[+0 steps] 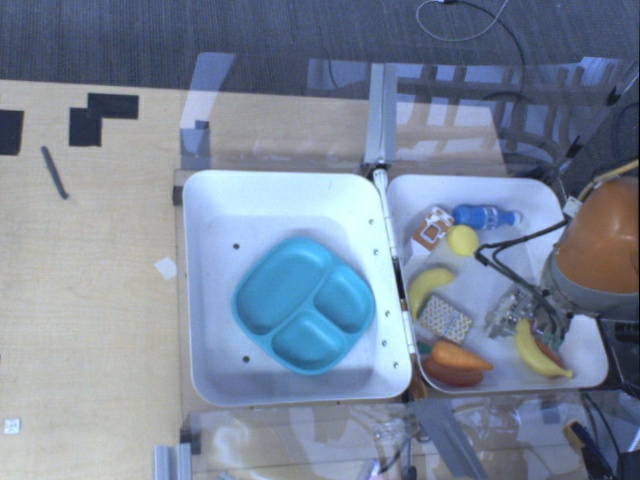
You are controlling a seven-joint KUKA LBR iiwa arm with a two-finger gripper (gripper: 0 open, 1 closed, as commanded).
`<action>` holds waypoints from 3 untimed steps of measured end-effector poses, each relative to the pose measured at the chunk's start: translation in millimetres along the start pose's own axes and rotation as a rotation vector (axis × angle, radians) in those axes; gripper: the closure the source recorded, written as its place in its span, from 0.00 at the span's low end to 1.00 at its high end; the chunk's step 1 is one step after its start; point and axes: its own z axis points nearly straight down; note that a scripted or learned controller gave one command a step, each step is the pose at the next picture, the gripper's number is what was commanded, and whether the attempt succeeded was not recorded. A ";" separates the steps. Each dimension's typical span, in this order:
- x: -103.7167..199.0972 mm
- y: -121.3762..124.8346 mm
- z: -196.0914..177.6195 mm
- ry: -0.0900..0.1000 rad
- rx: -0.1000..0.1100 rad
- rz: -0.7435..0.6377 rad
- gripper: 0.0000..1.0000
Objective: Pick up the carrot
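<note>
Two fingers (524, 313), spread unclear, perhaps touching banana (540, 353), apart from carrot (460, 355).

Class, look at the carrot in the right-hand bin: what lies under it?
The carrot lies on a dark red item near the front edge of the right bin. The carrot covers that item's top, so its full shape stays hidden.

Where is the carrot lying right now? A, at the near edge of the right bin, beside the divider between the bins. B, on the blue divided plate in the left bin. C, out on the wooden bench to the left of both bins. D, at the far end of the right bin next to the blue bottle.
A: the carrot lies along the near edge of the right bin, close to the divider, far from the blue plate.
</note>
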 end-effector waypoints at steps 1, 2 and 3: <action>-3.0 1.9 -11.9 -0.008 -0.003 -0.001 1.00; -0.1 7.4 -98.6 0.012 0.001 0.071 1.00; -3.5 -11.5 -113.1 0.013 0.006 0.490 1.00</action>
